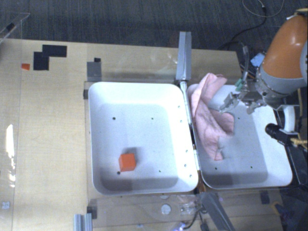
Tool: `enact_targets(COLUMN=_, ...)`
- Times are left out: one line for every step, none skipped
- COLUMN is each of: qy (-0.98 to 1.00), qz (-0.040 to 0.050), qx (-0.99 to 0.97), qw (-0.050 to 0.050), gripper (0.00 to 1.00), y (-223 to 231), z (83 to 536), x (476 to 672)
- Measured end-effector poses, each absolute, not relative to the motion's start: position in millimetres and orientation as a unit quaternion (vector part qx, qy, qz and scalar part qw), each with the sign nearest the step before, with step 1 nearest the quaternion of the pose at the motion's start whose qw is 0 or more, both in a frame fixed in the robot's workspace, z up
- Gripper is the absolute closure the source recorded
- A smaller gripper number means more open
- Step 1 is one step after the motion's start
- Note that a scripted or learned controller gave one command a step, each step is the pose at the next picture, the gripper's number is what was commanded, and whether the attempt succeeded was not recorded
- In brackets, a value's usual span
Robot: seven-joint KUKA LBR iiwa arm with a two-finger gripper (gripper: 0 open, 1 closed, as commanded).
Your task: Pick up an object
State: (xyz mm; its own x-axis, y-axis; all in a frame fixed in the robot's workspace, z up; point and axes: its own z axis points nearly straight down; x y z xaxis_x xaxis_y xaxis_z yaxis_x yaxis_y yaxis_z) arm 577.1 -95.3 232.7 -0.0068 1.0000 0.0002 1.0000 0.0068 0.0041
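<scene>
Two smooth white bins [144, 93]: orange cube [127, 162] left, crumpled pink cloth [211, 114] right (fingers [230, 101] spread open).

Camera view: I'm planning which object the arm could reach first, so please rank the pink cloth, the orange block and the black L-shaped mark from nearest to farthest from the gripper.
1. Pink cloth, in the right bin, right beside the gripper.
2. Orange block, in the left bin's near part.
3. Black L-shaped mark, on the bench at far left.
</scene>
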Motion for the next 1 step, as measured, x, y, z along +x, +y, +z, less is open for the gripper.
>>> enact_targets(qy=0.756, qz=0.0031, qx=0.654, qw=0.004, gripper=0.0, y=-106.5, z=97.4, x=617.7)
